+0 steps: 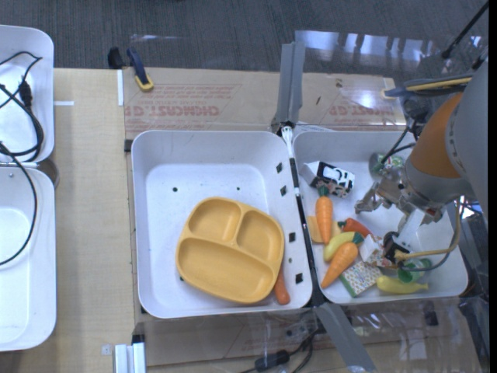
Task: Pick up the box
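Box (359, 278) lies flat low in the right bin (353, 148), close to the front wall. It is a small speckled piece, and its left side meets the thick end of a carrot (342, 263) that slants up to the right. Just right of the box a banana (401, 286) lies along the same wall.

The gripper (378, 200) hangs over the middle of that bin, up and to the right of the box and apart from it. The grey arm (444, 162) with its orange band comes in from the frame's right edge. Whether the gripper is spread or pressed together I cannot tell.

A second carrot (324, 216) stands lengthwise along the bin's left side, with a black-and-white toy (334, 179) just above it.

The left bin (202, 173) holds a yellow plate (231, 249) with three compartments, sitting toward the lower right. A third carrot (281, 292) lies at the plate's lower right edge, beside the bin's corner.
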Available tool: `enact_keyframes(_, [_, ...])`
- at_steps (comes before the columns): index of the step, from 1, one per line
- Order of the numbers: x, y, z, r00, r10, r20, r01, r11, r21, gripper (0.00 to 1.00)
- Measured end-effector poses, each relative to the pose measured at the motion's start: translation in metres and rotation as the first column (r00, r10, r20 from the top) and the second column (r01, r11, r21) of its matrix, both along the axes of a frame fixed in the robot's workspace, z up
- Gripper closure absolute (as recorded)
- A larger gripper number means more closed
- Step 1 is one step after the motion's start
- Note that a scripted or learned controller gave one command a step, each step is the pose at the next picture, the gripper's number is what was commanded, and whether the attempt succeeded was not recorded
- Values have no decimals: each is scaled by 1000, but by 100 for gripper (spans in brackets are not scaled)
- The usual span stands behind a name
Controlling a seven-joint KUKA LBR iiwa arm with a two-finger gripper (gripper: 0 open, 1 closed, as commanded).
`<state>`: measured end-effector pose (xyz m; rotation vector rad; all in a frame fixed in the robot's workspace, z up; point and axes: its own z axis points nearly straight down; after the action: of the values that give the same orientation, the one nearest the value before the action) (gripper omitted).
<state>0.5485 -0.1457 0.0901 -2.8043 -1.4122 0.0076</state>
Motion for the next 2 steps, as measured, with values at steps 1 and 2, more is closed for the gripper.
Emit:
enact_keyframes(1, [-70, 6, 2, 1000, -5, 7, 5, 1000, -1, 0])
enact_keyframes(2, [-63, 72, 101, 1000, 12, 2, -12, 1000, 0, 0])
